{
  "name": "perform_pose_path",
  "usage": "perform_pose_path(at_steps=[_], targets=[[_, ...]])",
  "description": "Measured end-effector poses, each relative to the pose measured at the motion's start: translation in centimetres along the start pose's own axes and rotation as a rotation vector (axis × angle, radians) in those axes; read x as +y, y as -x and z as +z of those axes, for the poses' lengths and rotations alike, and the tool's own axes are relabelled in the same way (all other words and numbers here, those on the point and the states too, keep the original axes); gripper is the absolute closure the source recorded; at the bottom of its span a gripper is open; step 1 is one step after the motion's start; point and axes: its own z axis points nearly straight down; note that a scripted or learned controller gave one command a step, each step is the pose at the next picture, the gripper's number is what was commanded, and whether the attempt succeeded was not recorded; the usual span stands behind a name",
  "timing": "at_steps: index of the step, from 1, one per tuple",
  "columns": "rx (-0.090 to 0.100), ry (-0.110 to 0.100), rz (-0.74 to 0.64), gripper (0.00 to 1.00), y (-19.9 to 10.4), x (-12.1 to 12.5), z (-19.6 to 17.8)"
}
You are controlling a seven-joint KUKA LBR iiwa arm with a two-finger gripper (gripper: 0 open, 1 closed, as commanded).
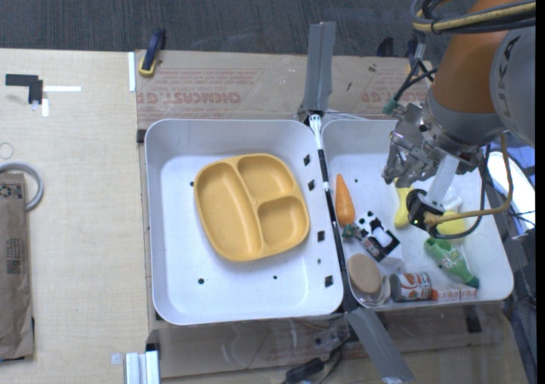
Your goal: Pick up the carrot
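Camera view looks down on two white bins side by side. The carrot [344,201] lies in the right bin [498,284], close against its left wall, with its long axis running nearly up and down the picture; the thick orange end is toward the far side and the narrow end with a bit of green points toward the near side. Just beside its near end sits a small black-and-white tagged block [375,235]. Nearer the front of that bin lie a round tan disc [365,276], a small can on its side [415,287], a green bottle-like item [451,260] and a yellow banana [447,222]. The left bin [162,203] holds a yellow divided plate [251,204] with three compartments, resting flat near the middle. The gripper [407,171] hangs over the right bin, well apart from the carrot and to its right; whether it is open or closed I cannot tell, and nothing is seen gripped.
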Motion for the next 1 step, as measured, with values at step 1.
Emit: perform_pose_path(at_steps=[1], targets=[[-0.001, -0.002, -0.039, 1.0, -6.88, -6.17, 2.22]])
